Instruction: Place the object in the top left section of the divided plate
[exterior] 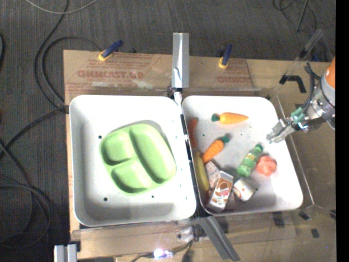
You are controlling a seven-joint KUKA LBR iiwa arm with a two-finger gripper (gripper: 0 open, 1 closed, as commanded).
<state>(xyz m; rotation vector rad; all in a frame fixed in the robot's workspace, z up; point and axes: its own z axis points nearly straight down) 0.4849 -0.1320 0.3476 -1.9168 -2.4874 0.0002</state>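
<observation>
cardboard sheet (158, 72) | red print "CHEMCAST GP" at left | right print unreadable

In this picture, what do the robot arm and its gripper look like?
The arm looks grey and metallic, with an orange band at its upper part. The gripper is slim and pale, with a teal-green marking on its body. Its details are too small to tell.

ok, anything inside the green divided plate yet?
No. The green divided plate in the left bin shows three bare sections. The bin floor beneath it is covered. The toys lie in the right bin.
</observation>
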